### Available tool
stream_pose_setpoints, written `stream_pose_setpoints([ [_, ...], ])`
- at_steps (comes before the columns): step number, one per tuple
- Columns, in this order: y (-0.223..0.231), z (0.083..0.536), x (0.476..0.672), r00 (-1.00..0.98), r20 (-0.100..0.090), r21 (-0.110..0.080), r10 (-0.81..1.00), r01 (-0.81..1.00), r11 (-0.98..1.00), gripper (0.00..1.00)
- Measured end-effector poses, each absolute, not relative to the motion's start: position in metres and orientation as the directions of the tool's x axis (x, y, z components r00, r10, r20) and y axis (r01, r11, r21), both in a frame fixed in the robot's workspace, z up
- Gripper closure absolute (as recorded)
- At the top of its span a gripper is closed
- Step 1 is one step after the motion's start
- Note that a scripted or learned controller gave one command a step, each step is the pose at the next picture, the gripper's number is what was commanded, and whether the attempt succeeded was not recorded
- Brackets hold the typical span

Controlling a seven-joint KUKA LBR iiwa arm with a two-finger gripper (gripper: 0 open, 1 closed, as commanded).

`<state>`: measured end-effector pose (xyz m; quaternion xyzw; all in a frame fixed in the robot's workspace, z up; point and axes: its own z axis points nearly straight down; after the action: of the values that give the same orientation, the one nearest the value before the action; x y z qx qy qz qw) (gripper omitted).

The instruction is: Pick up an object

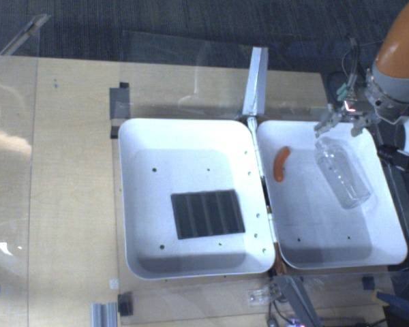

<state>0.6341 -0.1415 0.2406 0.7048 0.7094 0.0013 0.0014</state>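
A clear plastic bottle [342, 174] lies on its side in the right bin [388, 247], running from the upper middle toward the right wall. A small orange sausage-shaped piece [281, 163] rests near that bin's left wall. A black ribbed rectangular pad [208, 214] lies flat in the left bin [140, 182]. My gripper [341, 124] hangs over the far edge of the right bin, just beyond the bottle's upper end. Its fingers are spread open with nothing between them.
A metal divider post [255, 80] rises behind the seam between the two bins. Cables and brackets sit along the bench's right side [399, 155] and at the front [286, 298]. The wooden bench top [54, 182] stretches to the left.
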Motion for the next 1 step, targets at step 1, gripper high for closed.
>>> stream_pose_setpoints([
  [1, -0.0789, 0.1852, 0.6457, 0.154, 0.002, 0.002, 0.988, 0.988, -0.154, 0.00],
])
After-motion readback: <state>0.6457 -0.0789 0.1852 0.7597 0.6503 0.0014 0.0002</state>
